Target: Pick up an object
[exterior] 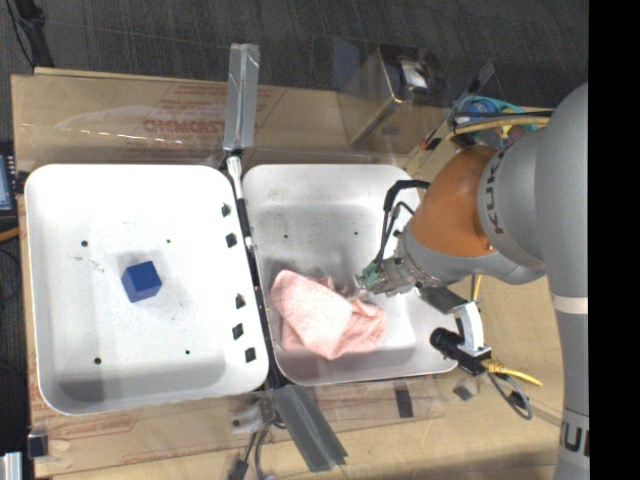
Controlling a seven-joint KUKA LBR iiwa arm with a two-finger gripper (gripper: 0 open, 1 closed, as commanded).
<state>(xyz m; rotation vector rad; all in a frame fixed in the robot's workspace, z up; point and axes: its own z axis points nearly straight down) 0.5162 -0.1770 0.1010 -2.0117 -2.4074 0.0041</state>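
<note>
A crumpled pink cloth (322, 315) lies in the front half of the right bin (300, 208). My gripper (368, 286) is down in that bin at the cloth's right edge, touching or nearly touching its upper right corner. The arm's wrist covers the fingers. A blue cube (142, 280) sits alone in the left bin (60, 218), left of its centre, far from the gripper.
A grey divider with black clips (240, 268) separates the two bins. The arm's orange band and grey body (470, 213) overhang the right bin's right wall. Cardboard lies under the bins, and cables and a metal bracket (400, 83) sit behind the right bin.
</note>
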